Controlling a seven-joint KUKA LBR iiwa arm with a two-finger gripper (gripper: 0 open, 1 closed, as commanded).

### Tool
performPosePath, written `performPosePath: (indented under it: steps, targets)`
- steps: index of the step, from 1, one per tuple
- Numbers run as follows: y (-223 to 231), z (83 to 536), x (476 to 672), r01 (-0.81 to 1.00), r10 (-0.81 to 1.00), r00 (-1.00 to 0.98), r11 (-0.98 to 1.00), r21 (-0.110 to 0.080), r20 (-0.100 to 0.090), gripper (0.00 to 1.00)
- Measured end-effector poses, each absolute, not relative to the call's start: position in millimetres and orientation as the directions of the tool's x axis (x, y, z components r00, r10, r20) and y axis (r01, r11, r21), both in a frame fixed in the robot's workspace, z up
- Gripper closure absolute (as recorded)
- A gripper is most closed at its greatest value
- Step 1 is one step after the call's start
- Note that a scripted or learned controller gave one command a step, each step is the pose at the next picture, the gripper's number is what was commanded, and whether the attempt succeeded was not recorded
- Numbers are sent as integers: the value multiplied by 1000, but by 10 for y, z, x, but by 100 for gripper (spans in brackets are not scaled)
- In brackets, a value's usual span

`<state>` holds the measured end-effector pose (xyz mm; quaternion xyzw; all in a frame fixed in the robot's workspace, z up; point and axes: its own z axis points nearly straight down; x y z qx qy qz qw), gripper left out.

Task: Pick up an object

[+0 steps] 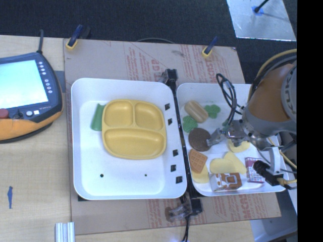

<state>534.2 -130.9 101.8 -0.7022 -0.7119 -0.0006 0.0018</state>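
The right bin (pixel 184 92) holds several toy foods: a tan bread roll (pixel 196 111), a green leafy piece (pixel 213 110), a green round piece (pixel 190 123), a brown round cookie (pixel 199 139), a waffle square (pixel 198 161), a yellow cheese wedge (pixel 227 163), a brown-and-white packet (pixel 226 181) and a red-and-white packet (pixel 252 169). My gripper (pixel 220 135) hangs low over this bin, just right of the brown cookie and above the cheese wedge. The wrist covers part of another yellow piece (pixel 237 146).
The left bin (pixel 81 150) carries a yellow divided plate (pixel 133 129) with a green piece (pixel 97 117) at its left side. A handheld screen pendant (pixel 25 92) lies on the bench at far left. Black cables (pixel 227 92) loop above the gripper.
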Motion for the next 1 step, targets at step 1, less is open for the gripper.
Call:
performPosePath:
  steps: [1]
  targets:
    - [-1693,910,4749,1000,1000,0,0,-7,1,0]
